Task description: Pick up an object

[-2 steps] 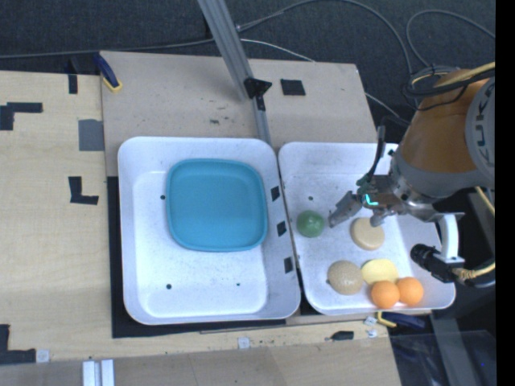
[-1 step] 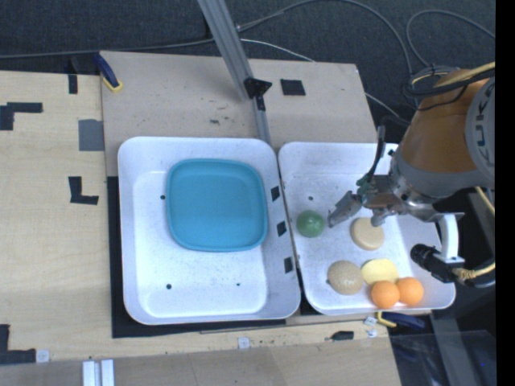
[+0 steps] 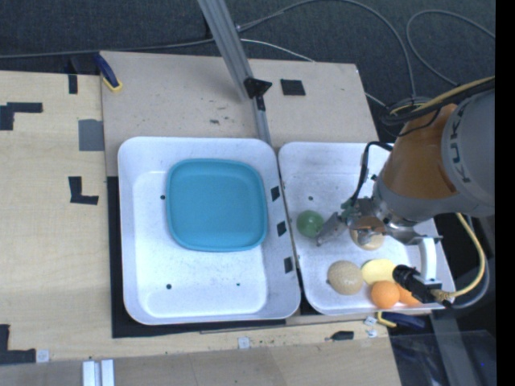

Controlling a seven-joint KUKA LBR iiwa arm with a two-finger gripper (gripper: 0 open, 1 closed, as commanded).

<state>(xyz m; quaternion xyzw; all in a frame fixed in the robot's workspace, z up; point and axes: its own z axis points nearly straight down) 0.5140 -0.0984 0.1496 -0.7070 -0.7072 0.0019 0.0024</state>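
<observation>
Your gripper [image 3: 334, 230] sits low in the right bin [image 3: 322, 163], just beside the green ball [image 3: 309, 223]; you cannot tell from here how wide it is set. From this angle the ball looks outside the grasp, so a closure may simply nudge it rolling toward the bin wall. The beige ball [image 3: 345, 277], yellow ball [image 3: 376, 271] and orange ball [image 3: 385, 293] cluster nearby, 3 things the wrist could knock.
</observation>
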